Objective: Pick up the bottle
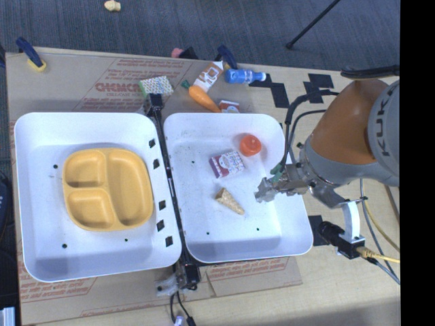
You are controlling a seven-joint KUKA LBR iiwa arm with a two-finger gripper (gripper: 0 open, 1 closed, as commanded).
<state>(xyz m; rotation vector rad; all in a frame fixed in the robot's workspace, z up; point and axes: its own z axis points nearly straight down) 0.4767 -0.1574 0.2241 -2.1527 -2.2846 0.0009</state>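
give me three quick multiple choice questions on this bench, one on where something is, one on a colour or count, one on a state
1. The yellow divided tray lies in:
A. the left bin
B. the right bin
C. the cardboard beyond the bins

2. Loose items in the right bin number:
A. one
B. three
C. six

3. The blue bottle is:
A. between the gripper's fingers
B. standing in the tray
C. lying on the bench beyond the bins

Answers: 1 A, the tray sits in the left bin. 2 B, orange round piece, red packet, wedge. 3 C, it lies far from the gripper.
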